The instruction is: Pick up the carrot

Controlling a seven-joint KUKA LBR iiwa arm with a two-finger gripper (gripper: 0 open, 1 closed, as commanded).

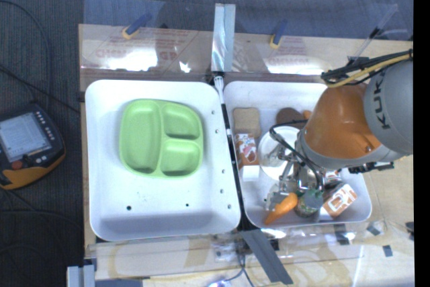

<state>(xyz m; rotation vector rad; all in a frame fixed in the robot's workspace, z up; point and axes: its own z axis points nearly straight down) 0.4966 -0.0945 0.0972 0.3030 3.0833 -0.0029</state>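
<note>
The orange carrot point(281, 207) lies at a slant near the front wall of the right bin point(361, 213). My gripper point(298, 186) hangs low over the front middle of that bin, just above and to the right of the carrot's thick end. The grey arm with its orange band point(339, 124) reaches in from the right and hides much of the bin's middle. I cannot make out whether anything is gripped.
Around the carrot are a dark round item point(310, 203), an orange-and-white packet point(339, 200), a red packet point(247, 148), a tan slab point(246, 119) and a brown item point(289, 115). A green divided plate point(161, 138) lies in the left bin point(107, 205).
</note>
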